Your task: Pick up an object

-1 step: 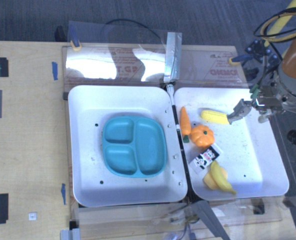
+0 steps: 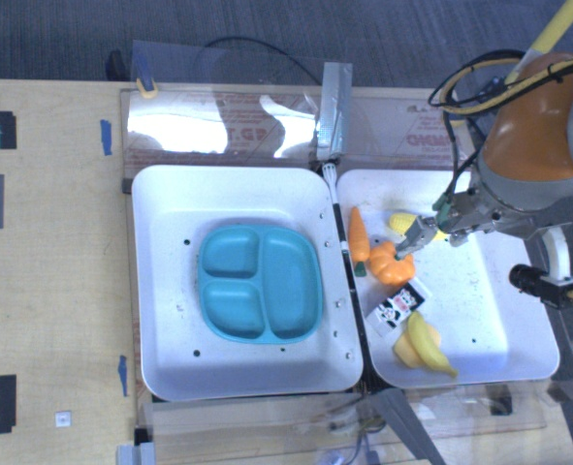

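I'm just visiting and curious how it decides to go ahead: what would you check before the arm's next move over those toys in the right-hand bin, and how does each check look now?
1. Gripper over the right bin: ok.
2. Gripper close to a target: ok, its tip sits at the orange toy.
3. Toy held between the fingers: cannot tell.
4. Room around the target: not ok, the carrot and the black-and-white toy crowd it.
5. Other choices free: ok, the banana lies apart near the front.
6. Blue tray out of the way in the left bin: ok.
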